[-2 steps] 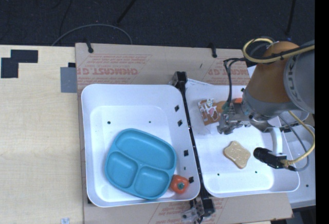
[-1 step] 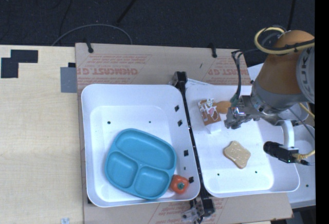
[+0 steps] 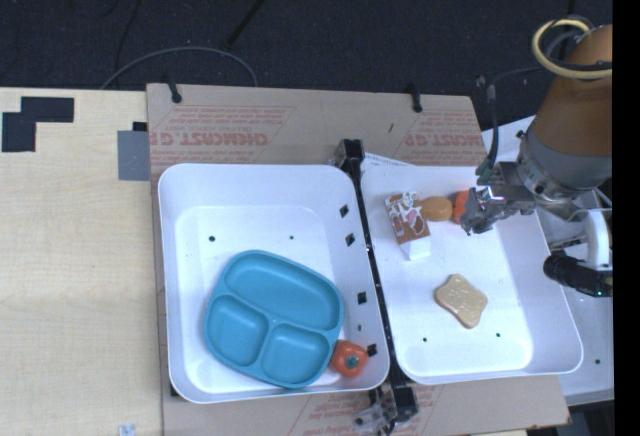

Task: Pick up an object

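Orange-tipped round tan toy [image 3: 441, 209] is lying just left of the gripper [image 3: 478, 220], whose opening I cannot tell.

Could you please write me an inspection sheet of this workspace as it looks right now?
Surface: two shallow white bins side by side, left bin and right bin, on brown cardboard over a pale wooden bench.
Job's things: blue divided plate and small red tomato-like item in the left bin; small carton, orange-brown round item and toast-shaped piece in the right bin.
Clutter: nothing seen.
Grippers: gripper low over the right bin's far side, beside the round item; holding nothing visible.
Cables: black cables across the dark floor behind.
Surroundings: dark floor, black marks on the bench.
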You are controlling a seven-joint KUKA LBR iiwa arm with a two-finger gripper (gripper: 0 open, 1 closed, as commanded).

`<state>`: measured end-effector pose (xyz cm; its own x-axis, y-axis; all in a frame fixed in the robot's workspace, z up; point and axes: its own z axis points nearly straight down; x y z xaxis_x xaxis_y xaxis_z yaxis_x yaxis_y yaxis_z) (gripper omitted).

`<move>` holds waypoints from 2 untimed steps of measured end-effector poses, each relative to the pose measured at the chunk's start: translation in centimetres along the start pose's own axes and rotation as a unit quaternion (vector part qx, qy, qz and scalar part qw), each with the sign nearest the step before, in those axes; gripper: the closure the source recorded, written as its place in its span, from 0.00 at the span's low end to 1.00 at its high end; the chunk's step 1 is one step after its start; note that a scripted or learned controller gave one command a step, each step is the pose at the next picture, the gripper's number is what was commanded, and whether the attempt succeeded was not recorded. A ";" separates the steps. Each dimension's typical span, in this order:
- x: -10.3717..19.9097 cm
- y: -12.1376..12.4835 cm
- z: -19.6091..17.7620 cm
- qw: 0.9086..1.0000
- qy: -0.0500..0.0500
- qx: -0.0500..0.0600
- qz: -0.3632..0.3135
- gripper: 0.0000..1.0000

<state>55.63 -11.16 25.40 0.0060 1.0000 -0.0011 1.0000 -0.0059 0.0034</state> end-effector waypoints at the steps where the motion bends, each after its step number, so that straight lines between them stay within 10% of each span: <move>1: 4.2 -0.5 0.3 1.000 0.001 0.004 -0.004 1.00; 2: 8.9 -1.9 1.6 1.000 0.002 0.004 -0.004 1.00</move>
<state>53.83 -2.23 23.74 -0.0030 1.0000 0.0021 1.0000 0.0030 -0.0056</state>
